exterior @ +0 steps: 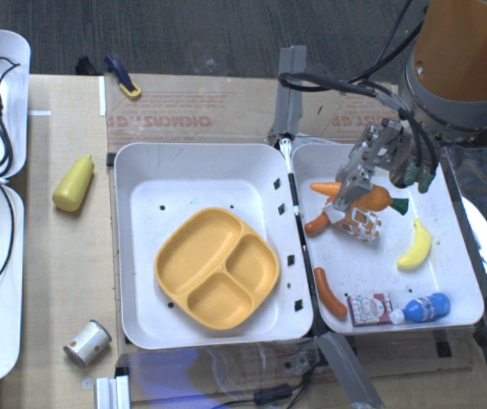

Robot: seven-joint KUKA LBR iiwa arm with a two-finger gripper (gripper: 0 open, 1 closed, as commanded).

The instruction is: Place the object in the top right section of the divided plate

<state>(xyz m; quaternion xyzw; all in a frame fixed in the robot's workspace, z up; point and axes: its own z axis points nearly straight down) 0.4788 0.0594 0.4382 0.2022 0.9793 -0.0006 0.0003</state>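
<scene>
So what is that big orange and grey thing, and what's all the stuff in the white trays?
That is a robot arm, seen by one camera looking down from above. At its end is a claw for picking things up. Two white trays sit side by side. The left tray holds a yellow plate with three sections. The right tray holds toy food: a carrot, a banana, two sausages, a small carton, a box and a little bottle. The claw is down by the carrot; I can't tell whether it grips anything.

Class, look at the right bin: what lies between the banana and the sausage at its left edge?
In the camera view, bare white bin floor separates the banana from the sausage.
</scene>
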